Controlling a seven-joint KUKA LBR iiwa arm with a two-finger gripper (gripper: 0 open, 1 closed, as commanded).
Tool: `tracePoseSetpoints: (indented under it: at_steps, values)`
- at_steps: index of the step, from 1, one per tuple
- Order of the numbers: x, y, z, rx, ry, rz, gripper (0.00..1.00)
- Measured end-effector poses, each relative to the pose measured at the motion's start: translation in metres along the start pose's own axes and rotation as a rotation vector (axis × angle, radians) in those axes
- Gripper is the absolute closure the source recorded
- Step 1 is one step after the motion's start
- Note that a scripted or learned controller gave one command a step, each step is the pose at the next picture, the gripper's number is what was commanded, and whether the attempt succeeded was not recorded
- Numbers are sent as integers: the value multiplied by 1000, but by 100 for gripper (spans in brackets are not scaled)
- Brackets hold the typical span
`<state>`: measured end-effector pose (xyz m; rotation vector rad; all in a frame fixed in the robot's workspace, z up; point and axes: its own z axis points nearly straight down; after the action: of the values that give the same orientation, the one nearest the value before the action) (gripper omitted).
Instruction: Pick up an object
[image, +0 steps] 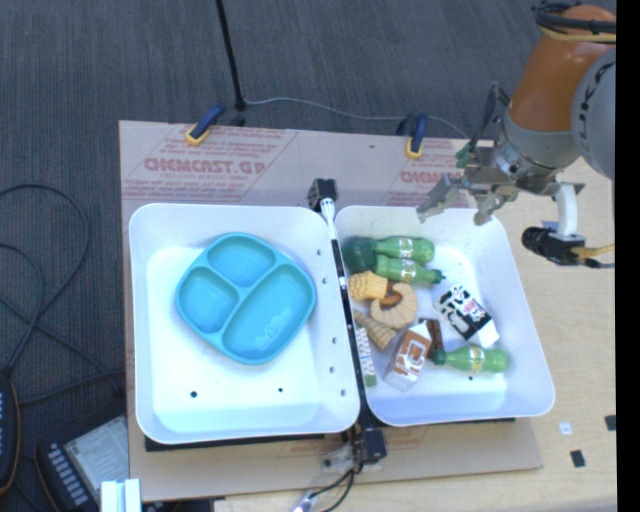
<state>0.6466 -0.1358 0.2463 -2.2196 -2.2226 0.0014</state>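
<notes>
The tool (462, 204) is hanging with fingers spread and holding nothing over the far edge of the right bin (520, 300), beyond the green bottles (395, 250).

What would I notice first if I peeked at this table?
Probably the big blue plate with three sections, lying in the left white bin. Next, the jumble in the right white bin: green bottles and toy snacks piled together. Above that bin's far edge hangs the robot's gripper, fingers spread, holding nothing.
</notes>
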Motion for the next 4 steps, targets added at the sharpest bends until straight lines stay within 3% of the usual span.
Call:
tracePoseSetpoints:
  at_steps: [1, 2, 3, 4]
  values:
    - [1, -5, 127, -18, -3, 1, 0]
    - [-37, 20, 159, 23, 11, -7, 0]
    - [-38, 19, 149, 27, 9, -8, 100]
    - [25, 23, 21, -7, -1, -2, 100]
